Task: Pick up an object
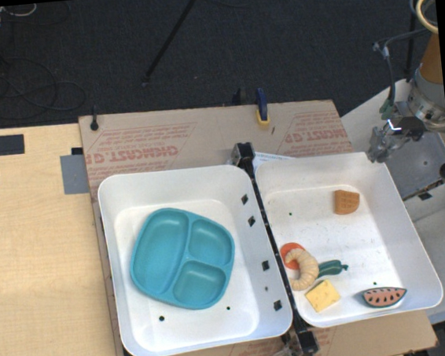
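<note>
Hangs off the bench at the view's three o'clock, as gripper (386,139), just past the two o'clock corner of right bin (415,233), touching nothing in it. Cannot tell whether open or closed: too small and cluttered there. Grips nothing that can be seen.

Nothing lifted yet; probably parked clear so the camera sees both bins before a pick is chosen.

Holding, in left bin (113,248), one plate (182,256), flat near the centre. Wide and low, so likely hard to pinch.

Lying loose in right bin, as if tipped in:
- bread (347,201) at one o'clock of the floor, alone and well apart from the rest.
- shrimp (302,268) at eight o'clock, overlapping red ring (289,251) and touching green bit (333,266).
- cheese (323,295) just below shrimp, at seven o'clock.
- melon (384,297) at five o'clock, close to the wall.

Judged easiest: bread, nearest the gripper with free floor all round. Riskier in the cluster, where neighbours could get nudged or caught.
</note>
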{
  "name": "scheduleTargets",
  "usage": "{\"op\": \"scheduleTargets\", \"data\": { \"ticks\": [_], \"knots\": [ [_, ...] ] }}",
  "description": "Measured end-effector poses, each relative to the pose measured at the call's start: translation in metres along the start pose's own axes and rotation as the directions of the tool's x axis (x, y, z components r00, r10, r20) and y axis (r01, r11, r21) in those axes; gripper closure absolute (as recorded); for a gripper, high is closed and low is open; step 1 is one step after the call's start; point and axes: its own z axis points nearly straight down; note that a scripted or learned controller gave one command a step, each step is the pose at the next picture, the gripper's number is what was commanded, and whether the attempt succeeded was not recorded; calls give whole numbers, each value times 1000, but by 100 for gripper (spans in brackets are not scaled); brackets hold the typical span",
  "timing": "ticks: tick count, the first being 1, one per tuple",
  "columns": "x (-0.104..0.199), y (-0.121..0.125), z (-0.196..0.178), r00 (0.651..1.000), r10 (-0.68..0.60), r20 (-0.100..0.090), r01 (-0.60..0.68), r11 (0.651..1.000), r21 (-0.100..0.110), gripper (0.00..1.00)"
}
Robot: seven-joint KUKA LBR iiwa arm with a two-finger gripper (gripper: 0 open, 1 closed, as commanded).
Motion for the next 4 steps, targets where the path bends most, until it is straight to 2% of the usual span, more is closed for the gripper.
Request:
{"op": "scheduleTargets", "data": {
  "ticks": [2,4],
  "knots": [
    [0,0,-6,1000,-2,1,2,1000,-1,100],
    [0,0,-30,1000,-3,0,3,1000,-1,100]
  ]
}}
